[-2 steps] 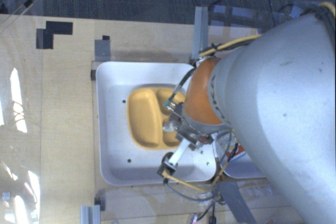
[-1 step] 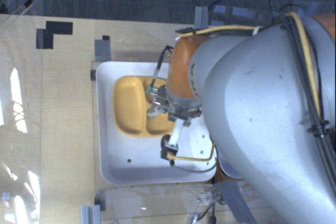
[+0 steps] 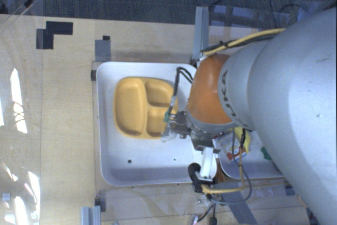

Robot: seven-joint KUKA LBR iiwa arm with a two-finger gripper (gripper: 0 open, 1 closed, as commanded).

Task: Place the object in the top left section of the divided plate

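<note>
A yellow divided plate (image 3: pixel 138 107) lies in the left white bin (image 3: pixel 113 166), towards its back. It has one long section on its left side and two smaller sections on its right. My gripper (image 3: pixel 170 125) hangs over the plate's right rim, by the nearer small section. The orange-banded wrist (image 3: pixel 208 95) and the grey arm cover everything to the right of it. I cannot make out any object held at the gripper; a small pale, glassy shape (image 3: pixel 167 137) shows just below it.
The arm's bulk (image 3: pixel 284 113) hides most of the right bin, where bits of colourful packaging (image 3: pixel 238 146) and something green (image 3: pixel 265 154) peek out. Cables (image 3: pixel 210 189) hang at the front edge. A metal post (image 3: pixel 201 29) stands behind the bins.
</note>
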